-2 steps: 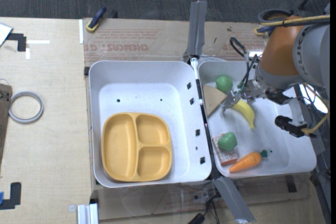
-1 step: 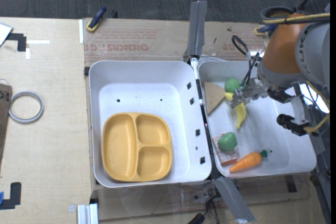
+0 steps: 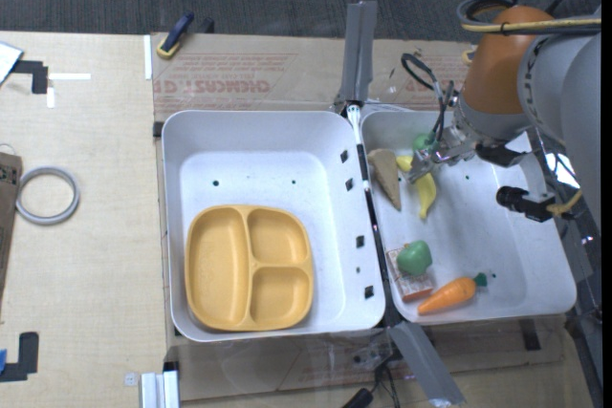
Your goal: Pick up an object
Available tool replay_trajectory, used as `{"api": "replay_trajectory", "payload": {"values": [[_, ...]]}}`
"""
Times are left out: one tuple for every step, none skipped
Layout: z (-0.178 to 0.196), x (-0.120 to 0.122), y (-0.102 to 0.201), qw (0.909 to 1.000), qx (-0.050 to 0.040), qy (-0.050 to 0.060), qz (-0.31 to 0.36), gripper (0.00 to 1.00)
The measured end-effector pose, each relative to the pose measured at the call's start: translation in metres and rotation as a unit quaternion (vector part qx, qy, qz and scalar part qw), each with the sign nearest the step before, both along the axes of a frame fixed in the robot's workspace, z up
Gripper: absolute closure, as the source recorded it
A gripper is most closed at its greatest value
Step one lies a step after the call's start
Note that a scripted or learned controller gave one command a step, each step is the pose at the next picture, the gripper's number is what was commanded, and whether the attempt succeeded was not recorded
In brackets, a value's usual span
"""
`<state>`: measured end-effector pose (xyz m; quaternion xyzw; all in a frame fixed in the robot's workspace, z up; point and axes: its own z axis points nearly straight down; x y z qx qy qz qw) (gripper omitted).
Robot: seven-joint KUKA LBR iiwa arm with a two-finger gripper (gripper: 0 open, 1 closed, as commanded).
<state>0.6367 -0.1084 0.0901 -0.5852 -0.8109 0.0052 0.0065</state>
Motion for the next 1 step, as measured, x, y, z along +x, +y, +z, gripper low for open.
{"api": "replay_trajectory", "payload": {"values": [[0.0893, -0.0126, -0.0023, 0.9948, -0.0013, -0.008, -0.101, 1.00]]}}
